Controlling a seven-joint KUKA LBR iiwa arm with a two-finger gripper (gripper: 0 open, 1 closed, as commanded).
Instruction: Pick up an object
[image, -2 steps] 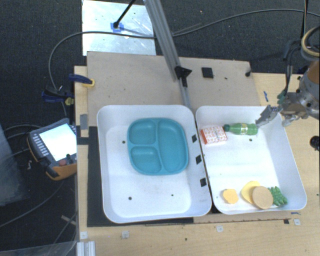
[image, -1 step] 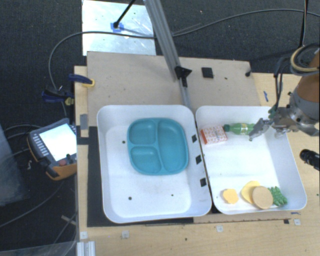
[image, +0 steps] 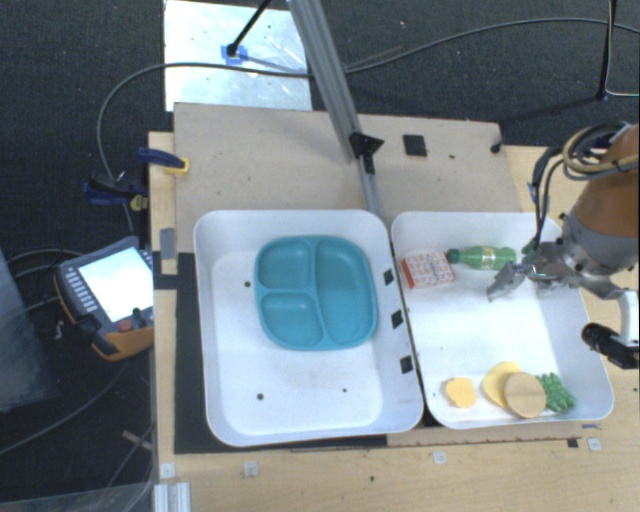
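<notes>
In the right bin (image: 470, 330) a green bottle (image: 480, 258) lies on its side near the far wall, next to a red-and-white patterned box (image: 428, 268). At the bin's near right corner lie a small yellow piece (image: 460, 392), a yellow round piece (image: 498, 380), a tan disc (image: 524, 396) and a green leafy piece (image: 558, 392). My gripper (image: 508, 275) hangs just right of the bottle's end, fingers spread open, nothing between them.
The left bin (image: 230, 400) holds a teal divided plate (image: 316, 292). A slanted metal pole (image: 335, 90) stands behind the bins. A handheld pendant (image: 108, 295) lies left of the bench, with cables around it.
</notes>
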